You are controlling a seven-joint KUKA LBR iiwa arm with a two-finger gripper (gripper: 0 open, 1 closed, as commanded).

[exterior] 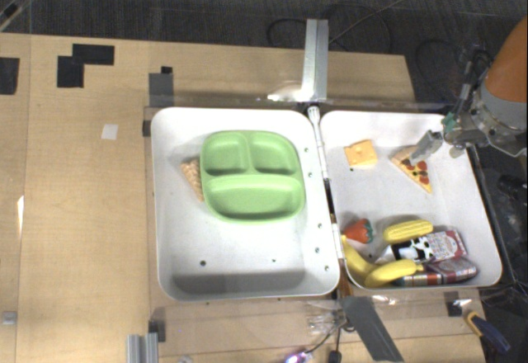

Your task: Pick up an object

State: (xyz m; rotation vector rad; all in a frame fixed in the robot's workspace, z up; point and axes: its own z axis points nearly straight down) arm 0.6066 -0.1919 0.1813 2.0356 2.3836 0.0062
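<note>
The right bin (478,213) holds the loose objects. A pizza slice (416,171) lies near its back right, and an orange cheese wedge (360,153) sits to the left of it. Along the front lie a red tomato (357,231), a yellow corn cob (407,230), a banana (381,272), a cow-patterned carton (418,250) and a red packet (450,247). My gripper (440,146) hangs at the bin's back right, just over the pizza slice's far end. It is open, with its two fingers apart and nothing between them.
The left bin (239,271) carries a green divided plate (250,174) with a tan waffle-like piece (191,177) poking out from under its left edge. A metal post (316,56) stands behind the divider between the bins. The arm's orange band (510,73) is at the right.
</note>
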